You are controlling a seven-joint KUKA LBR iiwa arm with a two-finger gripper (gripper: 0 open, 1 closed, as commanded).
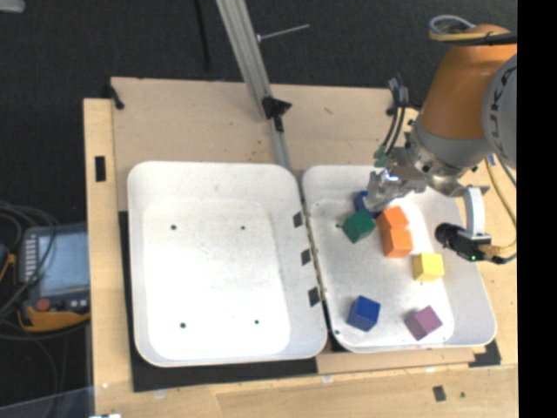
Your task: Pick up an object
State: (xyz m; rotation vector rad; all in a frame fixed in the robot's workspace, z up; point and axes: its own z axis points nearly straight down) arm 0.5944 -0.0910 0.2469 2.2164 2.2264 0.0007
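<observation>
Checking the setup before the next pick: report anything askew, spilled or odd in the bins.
Nothing spilled or damaged. The green block, orange block, yellow block, blue block and purple block all lie inside the right bin, turned at differing angles. The gripper hangs over the green block.

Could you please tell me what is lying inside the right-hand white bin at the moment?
Right bin: green block, orange block, yellow block, blue block, purple block. The gripper partly covers another blue piece.
</observation>
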